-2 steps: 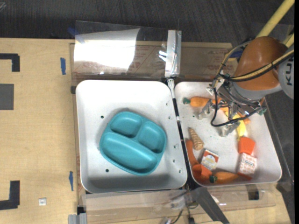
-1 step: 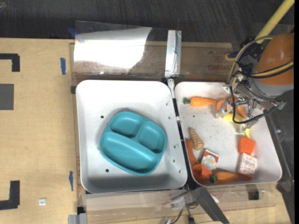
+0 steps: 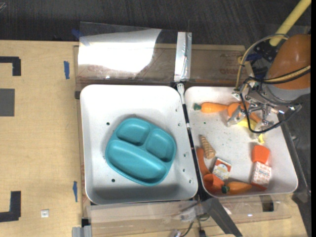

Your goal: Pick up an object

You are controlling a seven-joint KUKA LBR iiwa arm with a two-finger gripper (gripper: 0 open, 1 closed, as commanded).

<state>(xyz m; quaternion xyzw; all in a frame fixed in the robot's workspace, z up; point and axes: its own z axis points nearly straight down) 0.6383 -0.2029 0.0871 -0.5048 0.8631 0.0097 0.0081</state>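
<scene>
The tool hangs low over the far right corner of the right bin, and I cannot tell how it is set. A carrot lies just to its left near the bin's far wall, long axis running left to right, stalk end away from the tool. Something yellow sits right beneath it. The teal tray fills the left bin.
</scene>
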